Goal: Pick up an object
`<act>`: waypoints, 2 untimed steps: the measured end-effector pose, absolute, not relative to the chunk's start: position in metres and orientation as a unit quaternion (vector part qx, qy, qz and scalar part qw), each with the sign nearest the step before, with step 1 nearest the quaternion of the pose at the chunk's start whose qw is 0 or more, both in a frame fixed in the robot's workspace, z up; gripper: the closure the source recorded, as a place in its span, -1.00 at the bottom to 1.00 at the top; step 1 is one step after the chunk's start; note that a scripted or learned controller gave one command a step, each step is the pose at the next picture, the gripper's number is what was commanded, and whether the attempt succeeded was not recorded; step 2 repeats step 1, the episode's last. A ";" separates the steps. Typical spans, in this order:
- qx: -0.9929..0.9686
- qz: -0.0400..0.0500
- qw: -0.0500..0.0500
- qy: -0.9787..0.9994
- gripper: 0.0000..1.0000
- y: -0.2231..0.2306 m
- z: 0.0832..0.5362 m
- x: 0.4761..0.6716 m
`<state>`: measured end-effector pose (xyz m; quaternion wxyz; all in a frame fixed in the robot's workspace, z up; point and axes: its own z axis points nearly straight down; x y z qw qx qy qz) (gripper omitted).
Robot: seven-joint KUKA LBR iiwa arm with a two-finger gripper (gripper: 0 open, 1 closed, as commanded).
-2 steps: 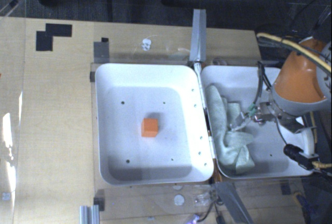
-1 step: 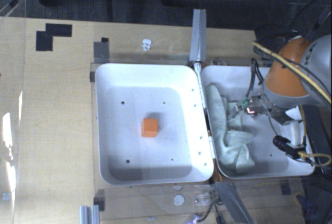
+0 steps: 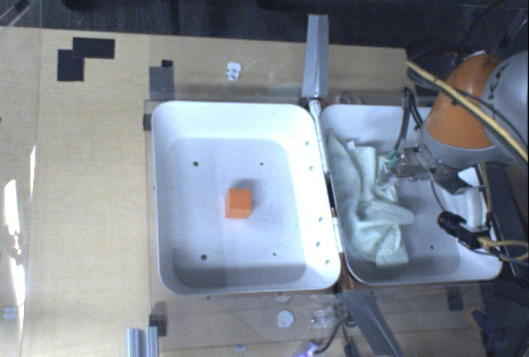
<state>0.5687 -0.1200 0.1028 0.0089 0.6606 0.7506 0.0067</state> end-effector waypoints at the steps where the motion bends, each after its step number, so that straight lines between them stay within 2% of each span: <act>1: 0.605 0.002 0.002 0.796 1.00 -0.108 0.192 0.568; 2: 0.605 0.002 0.002 0.796 1.00 -0.108 0.192 0.568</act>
